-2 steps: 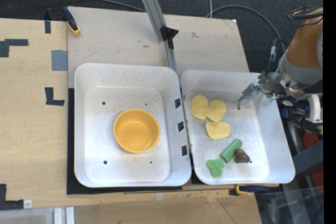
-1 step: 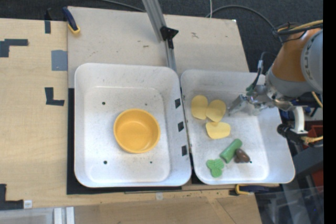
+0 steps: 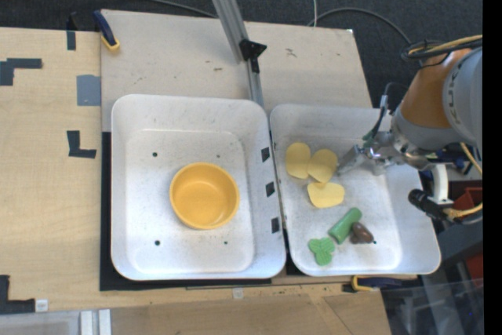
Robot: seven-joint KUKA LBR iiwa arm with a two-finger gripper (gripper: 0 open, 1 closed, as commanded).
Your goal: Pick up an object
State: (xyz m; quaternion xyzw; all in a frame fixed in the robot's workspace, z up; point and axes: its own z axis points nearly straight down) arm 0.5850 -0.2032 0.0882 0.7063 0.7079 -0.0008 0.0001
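Observation:
In the right bin (image 3: 392,129) lie three pale yellow heart-shaped pieces (image 3: 311,165), a green cylinder (image 3: 344,224), a green leafy piece (image 3: 321,250) and a small brown object (image 3: 361,232). My gripper (image 3: 351,161) reaches in from the right, low over the bin, its tip just right of the upper yellow pieces. Nothing shows between its fingers. A yellow bowl (image 3: 204,194) sits in the left bin (image 3: 141,129).
A grey metal pole (image 3: 227,4) slants down from the top to the gap between the bins. Cables run over the dark floor behind. A yellow-and-blue clamp (image 3: 106,31) sits at the board's far left corner.

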